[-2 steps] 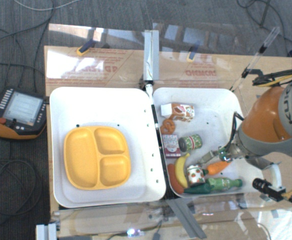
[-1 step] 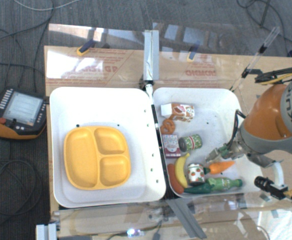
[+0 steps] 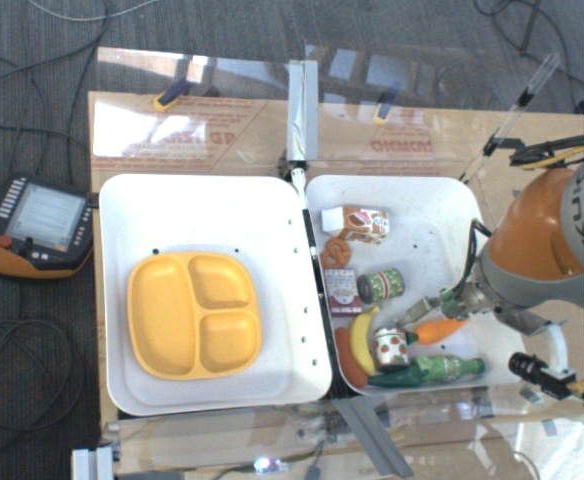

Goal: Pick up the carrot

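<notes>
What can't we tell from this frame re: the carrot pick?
- Grip on the carrot: the gripper sits at its right end; the parts are too small and blurred to tell contact or jaw state.
- Arm: cut off by the view's right edge, and it covers the right bin's right wall.
- Labels on the small can and bottle: too small to read.
- Banana: partly hidden by a small cup.

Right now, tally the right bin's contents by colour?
Orange: 1, carrot
Green: 2, can, bottle
Yellow: 1, banana
Red/white: 3, carton, packet, cup
Brown: 1, pretzel
Red: 1, item under the banana
Total: 9
</notes>
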Tool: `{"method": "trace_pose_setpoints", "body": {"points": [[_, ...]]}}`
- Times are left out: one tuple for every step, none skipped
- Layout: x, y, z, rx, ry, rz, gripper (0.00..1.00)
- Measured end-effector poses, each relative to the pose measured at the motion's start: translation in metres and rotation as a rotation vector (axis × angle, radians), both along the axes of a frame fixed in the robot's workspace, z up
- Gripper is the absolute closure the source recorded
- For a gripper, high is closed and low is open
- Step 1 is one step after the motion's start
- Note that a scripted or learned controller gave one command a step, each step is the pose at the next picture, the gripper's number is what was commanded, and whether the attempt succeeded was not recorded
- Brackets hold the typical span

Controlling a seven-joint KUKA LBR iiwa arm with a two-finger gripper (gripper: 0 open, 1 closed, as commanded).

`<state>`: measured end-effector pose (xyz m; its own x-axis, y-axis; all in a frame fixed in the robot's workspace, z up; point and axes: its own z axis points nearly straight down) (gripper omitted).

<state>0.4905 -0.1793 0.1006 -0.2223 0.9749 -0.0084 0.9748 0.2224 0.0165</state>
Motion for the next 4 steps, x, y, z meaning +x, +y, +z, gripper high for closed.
{"method": "trace_pose_setpoints", "body": {"points": [[-0.0014,-0.0014,-0.0100,0.002,0.003,-0.020,0.00],[0.0001,-0.0016,-0.0001,0.001,0.000,-0.020,1.00],[0.0000,-0.0016,-0.0002,0.001,0.000,-0.020,0.00],[-0.0022,-0.0005,-0.0100,0.001,0.003,-0.043,0.00]]}}
